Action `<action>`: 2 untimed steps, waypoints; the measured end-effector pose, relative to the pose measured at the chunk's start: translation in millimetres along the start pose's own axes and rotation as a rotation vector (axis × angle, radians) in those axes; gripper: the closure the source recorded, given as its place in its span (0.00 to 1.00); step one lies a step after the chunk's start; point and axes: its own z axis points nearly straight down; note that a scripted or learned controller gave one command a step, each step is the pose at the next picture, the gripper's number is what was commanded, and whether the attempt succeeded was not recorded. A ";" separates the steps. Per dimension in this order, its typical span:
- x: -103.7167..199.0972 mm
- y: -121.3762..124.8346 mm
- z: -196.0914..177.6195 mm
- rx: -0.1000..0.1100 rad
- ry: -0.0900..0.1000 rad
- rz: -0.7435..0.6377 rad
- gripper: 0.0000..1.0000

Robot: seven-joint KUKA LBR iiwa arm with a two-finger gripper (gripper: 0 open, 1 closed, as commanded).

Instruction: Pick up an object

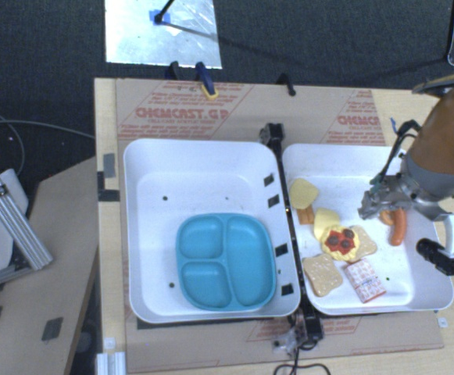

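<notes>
Two white bins are seen: the left bin (144, 170) holds a light blue divided plate (227, 261), and the right bin (344, 162) holds mixed toy food. A pale yellow chip-shaped piece (304, 191) is seen above a small orange piece (306, 215). A yellow slice (325, 221) is shown beside a tan pizza piece (350, 243) marked with red sauce and dark spots. A light brown bread slice (322, 275) and a white packet patterned in red (365, 280) are seen lower down. An orange-red sausage (398, 226) is shown by the grey gripper (377, 205). The bench board (184, 112) is tan with red lettering.
</notes>
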 end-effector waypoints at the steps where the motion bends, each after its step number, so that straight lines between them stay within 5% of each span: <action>1: -27.1 36.0 62.2 0.007 0.000 0.005 1.00; 2: -53.5 47.2 58.3 0.003 -0.002 0.008 1.00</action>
